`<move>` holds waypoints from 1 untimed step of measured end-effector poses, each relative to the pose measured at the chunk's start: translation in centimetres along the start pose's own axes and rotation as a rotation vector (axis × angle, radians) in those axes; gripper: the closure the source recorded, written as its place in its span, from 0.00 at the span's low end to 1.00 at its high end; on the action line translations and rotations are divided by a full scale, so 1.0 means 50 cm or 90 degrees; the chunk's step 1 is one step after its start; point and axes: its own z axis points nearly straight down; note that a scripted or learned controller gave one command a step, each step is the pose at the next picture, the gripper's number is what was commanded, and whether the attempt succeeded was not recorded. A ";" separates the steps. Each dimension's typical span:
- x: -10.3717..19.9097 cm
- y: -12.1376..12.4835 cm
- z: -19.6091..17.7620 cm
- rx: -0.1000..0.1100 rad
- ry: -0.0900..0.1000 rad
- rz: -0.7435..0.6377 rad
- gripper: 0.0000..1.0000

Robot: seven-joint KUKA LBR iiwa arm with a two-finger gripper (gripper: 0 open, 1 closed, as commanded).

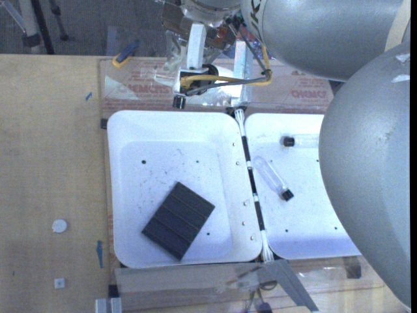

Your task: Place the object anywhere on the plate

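Far left on the desk (39, 142), a small white disc (59, 225) lies well clear of your work. Next, the left bin (124, 129) carries a dark ribbed slab (178, 219), flat and skewed; you may take it for the plate. Your hand (195, 57) hangs beyond that bin's back rim, and you cannot tell whether it is released or clenched. In the right bin (300, 233) the clear tube (270, 175), likely the object, lies near the dividing rims, right of the hand and toward the front. Its long axis slants far-left to near-right. A small black-capped piece (287, 141) sits behind it, apart.
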 end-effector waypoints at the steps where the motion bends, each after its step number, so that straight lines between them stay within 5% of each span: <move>1: -0.001 -0.001 0.120 0.003 -0.001 -0.064 1.00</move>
